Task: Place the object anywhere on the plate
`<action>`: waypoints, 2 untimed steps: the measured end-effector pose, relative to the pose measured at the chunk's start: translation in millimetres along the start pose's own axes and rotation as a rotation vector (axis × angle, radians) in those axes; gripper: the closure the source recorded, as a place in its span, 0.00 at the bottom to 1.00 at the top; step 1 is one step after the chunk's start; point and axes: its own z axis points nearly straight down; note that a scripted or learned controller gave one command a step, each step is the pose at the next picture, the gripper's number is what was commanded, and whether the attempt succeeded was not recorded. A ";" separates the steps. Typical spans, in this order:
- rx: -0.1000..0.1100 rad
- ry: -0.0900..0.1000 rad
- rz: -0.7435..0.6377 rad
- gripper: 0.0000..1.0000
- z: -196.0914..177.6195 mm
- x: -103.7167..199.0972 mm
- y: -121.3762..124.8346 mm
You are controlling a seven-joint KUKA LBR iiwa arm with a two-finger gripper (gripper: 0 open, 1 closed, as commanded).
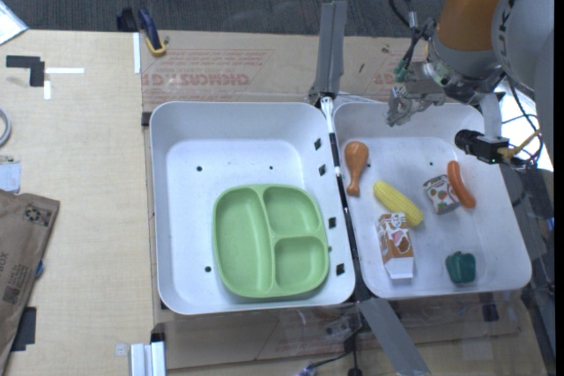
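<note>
**A:** Where are you seeing the fingers sitting right now?

**B:** You are looking at the two-finger gripper (401,110) hanging over the far rim of the right-hand shallow white bin (493,282). Its fingers are pointing down, but you cannot tell whether they are spread or pressed together; nothing is showing between them.

**A:** And the objects?

**B:** All are lying in the right bin, apart from the fingers. The tan plastic chicken drumstick (354,165) is lying nearest, below and to the left of the gripper. The bumpy yellow corn cob (397,202) is resting mid-bin, its lower end touching or just beside the small white carton with an orange picture (397,246). The little boxy white and red carton (440,194) is sitting just beside the orange-red hot dog sausage (461,183), and the glossy dark green bell pepper (460,267) is sitting near the front corner.

**A:** The plate?

**B:** The smooth pale green three-compartment plastic plate (270,239) is lying in the left white bin (176,189). On the worktop behind, the cardboard sheet (220,70) is showing red print, upside down; you cannot read it surely.
</note>
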 end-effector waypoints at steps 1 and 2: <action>-0.001 0.001 -0.419 1.00 -0.1 39.2 3.3; -0.003 0.000 -0.415 1.00 -9.5 37.4 3.8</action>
